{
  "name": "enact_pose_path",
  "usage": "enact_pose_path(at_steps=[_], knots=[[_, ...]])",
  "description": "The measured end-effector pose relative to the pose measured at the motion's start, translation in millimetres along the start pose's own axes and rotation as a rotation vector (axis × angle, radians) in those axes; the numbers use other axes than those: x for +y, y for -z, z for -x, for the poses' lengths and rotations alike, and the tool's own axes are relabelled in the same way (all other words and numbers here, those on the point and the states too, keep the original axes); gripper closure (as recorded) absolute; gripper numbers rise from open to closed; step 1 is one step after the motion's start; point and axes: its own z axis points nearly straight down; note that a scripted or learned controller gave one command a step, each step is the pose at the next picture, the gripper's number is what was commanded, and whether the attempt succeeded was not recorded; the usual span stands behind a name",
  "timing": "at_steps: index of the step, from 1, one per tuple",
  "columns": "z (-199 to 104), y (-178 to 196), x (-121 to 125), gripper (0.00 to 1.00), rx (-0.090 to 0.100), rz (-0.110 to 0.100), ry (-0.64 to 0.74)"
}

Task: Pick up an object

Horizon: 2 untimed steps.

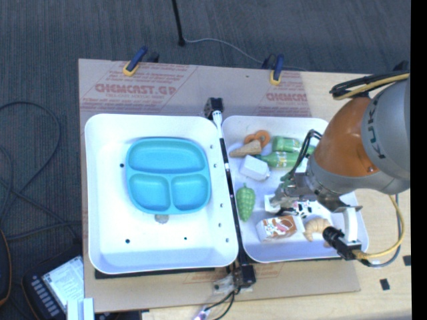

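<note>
Two bins: shallow white plastic trays are set side by side on the bench; the left bin [107, 179] carries a light-blue three-compartment plastic plate [168, 175], the right bin [233, 129] carries the clutter.
Room: dark grey ribbed carpet [67, 25] is seen around the bench, with a black cable [20, 145] looped at the left edge.
Surface: a brown cardboard sheet printed in red [133, 89] is laid under both bins and is held by a blue-and-yellow clamp [136, 59] at the far edge.
Arm: the grey arm with the orange band [350, 149] is reached in over the right bin, and much of that bin is covered by it.
Gripper: the two-finger gripper [288, 199] is lowered among the items; whether it is spread or closed cannot be told, as the tips are masked by the wrist.
Task's thing: no target is singled out; a red-and-white printed packet [279, 227] lies just below the gripper, a white rectangular block [254, 169] and a green bumpy toy vegetable [245, 201] lie to its left, all in the right bin.
Risk, crowding: items lie touching or nearly so, so two could be pinched or one nudged aside.
Risk, flat packet: it could be skated over.
Risk, bin wall: pieces near the divider could be pushed against it.
</note>
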Motion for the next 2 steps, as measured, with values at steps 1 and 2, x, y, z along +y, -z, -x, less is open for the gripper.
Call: enact_pose_path(at_steps=[1, 2], knots=[[0.0, 9.5, 0.6, 1.00, 0.000, 0.000, 0.000], [0.0, 18.8, 1.1, 1.00, 0.000, 0.000, 0.000]])
